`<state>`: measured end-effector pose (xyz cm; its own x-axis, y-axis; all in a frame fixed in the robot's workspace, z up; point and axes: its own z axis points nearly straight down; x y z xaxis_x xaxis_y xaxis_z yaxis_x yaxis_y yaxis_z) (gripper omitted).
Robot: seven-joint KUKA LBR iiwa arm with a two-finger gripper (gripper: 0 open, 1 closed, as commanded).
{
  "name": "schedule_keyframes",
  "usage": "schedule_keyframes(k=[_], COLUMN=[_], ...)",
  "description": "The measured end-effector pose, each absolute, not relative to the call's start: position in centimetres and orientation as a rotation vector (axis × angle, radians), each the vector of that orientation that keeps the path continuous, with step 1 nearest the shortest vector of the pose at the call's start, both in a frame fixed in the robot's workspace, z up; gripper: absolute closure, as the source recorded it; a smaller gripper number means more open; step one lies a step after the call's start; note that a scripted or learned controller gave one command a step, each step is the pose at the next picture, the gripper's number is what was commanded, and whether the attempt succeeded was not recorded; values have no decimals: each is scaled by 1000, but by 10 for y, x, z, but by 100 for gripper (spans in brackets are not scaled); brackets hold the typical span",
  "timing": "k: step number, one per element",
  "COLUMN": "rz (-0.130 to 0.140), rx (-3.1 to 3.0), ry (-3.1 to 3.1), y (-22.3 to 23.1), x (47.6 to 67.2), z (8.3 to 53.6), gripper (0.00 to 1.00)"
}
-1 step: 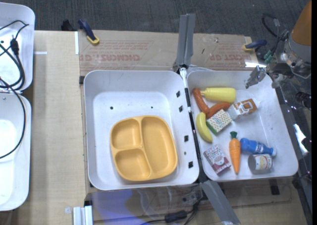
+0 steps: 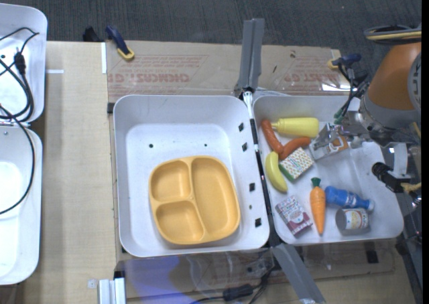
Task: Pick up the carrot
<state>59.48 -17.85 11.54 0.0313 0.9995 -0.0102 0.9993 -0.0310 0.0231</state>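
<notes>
The carrot [image 2: 318, 207] is orange with a small green top and lies upright in the picture, near the front of the right bin [image 2: 385, 169]. My gripper [image 2: 327, 142] hangs over the middle back of that bin, well behind the carrot and slightly right of it. It hovers next to a red sausage [image 2: 294, 145] and a yellow mustard bottle [image 2: 297, 125]. The arm's orange band [image 2: 392, 85] sits at the right edge. Nothing can be made out in the gripper.
Close to the carrot lie a blue bottle [image 2: 348, 198], a tin can [image 2: 352, 220] and a pink carton [image 2: 293, 214]. A banana [image 2: 275, 172], a green-white box [image 2: 297, 163] and another sausage [image 2: 270, 135] lie further left. The left bin [image 2: 134, 162] holds a yellow divided plate [image 2: 194, 199].
</notes>
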Motion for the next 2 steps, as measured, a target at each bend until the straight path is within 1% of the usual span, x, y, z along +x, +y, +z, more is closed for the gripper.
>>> schedule_keyframes(k=[1,2], rz=[-2,-2], rx=[2288,2059], ry=[2156,2376], y=[-173,-122], x=[519,483], z=[91,91], gripper=[0,0])
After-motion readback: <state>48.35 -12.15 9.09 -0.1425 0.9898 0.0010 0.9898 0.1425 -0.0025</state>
